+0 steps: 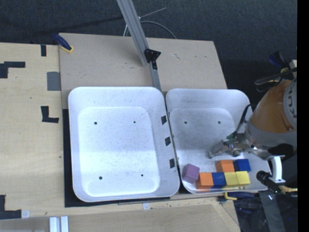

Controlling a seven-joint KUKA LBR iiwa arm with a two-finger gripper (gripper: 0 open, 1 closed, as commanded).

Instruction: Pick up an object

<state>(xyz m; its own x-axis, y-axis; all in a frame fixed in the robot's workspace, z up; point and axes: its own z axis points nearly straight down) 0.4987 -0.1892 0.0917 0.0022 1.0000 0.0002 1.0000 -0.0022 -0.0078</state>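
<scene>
Blocks crowd the near edge of the right bin: a purple block at the left, then an orange block, a blue block and yellow blocks in a row, with another orange and blue just behind. Just beyond them the gripper hangs low over bare bin floor, pointing left, nothing between its fingers; I cannot tell whether the jaws are spread or pressed together. By my reading this is the approach, with no grasp made. The next move calls for shifting nearer over one block, probably the purple one that sits apart, and descending squarely. The arm leans in from the right, wrist bent down. Farther left the left bin lies beside it
</scene>
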